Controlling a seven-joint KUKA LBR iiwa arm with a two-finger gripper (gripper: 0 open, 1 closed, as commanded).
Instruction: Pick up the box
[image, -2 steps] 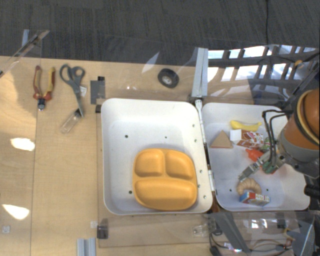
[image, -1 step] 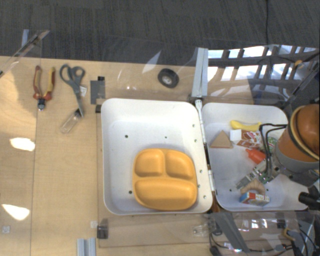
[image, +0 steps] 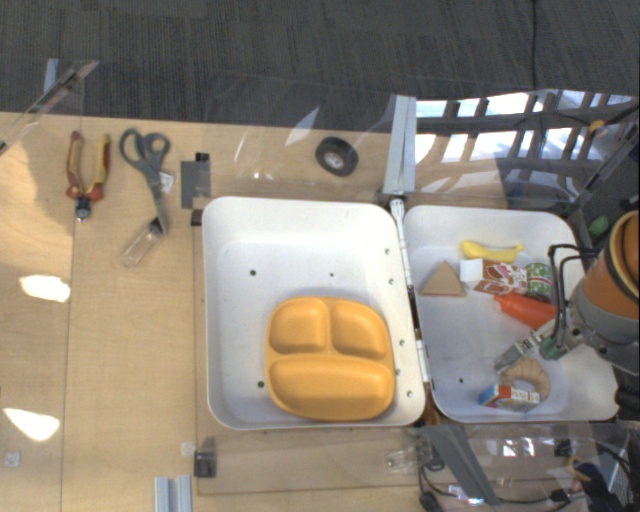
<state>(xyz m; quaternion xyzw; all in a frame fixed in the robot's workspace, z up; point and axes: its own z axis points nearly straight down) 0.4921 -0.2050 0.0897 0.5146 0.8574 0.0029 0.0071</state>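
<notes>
The pincer (image: 522, 352), its state impossible to tell, should be centred squarely above the small red-and-white cardboard box (image: 510, 397), apparently just beside it.

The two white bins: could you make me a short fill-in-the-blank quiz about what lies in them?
1. The orange three-compartment plastic tray lies in the ____ bin.
2. The yellow banana lies in the ____ bin.
3. The tan triangular wedge lies to the ____ of the orange carrot.
4. The black roll of tape rests on the wooden ____.

Missing words: left; right; left; bench
</notes>
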